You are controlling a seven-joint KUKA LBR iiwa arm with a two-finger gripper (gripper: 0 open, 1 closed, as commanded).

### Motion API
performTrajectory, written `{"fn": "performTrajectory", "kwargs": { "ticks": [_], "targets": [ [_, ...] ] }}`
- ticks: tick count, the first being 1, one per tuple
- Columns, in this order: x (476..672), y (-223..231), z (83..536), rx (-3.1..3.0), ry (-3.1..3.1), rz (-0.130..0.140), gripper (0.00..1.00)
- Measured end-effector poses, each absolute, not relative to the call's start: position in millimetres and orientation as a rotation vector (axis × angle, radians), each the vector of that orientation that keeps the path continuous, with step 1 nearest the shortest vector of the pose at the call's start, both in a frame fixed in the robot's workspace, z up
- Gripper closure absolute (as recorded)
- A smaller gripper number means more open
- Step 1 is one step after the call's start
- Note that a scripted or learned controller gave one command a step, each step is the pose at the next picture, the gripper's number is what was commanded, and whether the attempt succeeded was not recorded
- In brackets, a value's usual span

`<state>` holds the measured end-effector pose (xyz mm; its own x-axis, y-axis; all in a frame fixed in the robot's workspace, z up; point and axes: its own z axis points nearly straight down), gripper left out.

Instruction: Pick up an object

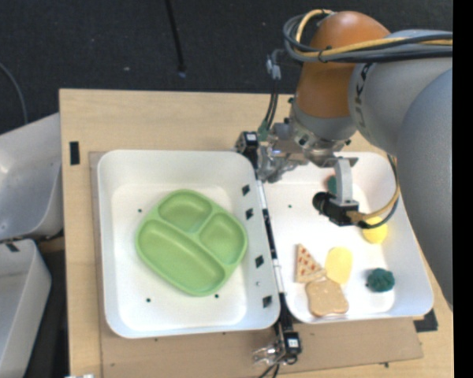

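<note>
The end effector (277,162), open or closed I cannot tell, hangs over the right bin's (299,215) upper left corner, with the pizza slice (303,263) straight below it in the view

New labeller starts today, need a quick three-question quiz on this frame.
1. True or false: the plate shares a bin with the pizza slice.
2. Which lies nearest the view-right wall of the right bin? A pizza slice, B bread slice, C dark green lump.
3. How many compartments does the plate have?

Key: 1 false, the plate lies alone in the left bin. 2 C. 3 three.
</note>
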<state>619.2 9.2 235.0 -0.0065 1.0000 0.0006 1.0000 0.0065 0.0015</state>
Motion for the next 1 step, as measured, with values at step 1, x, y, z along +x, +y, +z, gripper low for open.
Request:
{"fn": "performTrajectory", "kwargs": {
  "ticks": [1],
  "targets": [
    [629.1, 53.5, 243.6, 2.214, 2.228, 0.004, 1.00]
  ]
}}
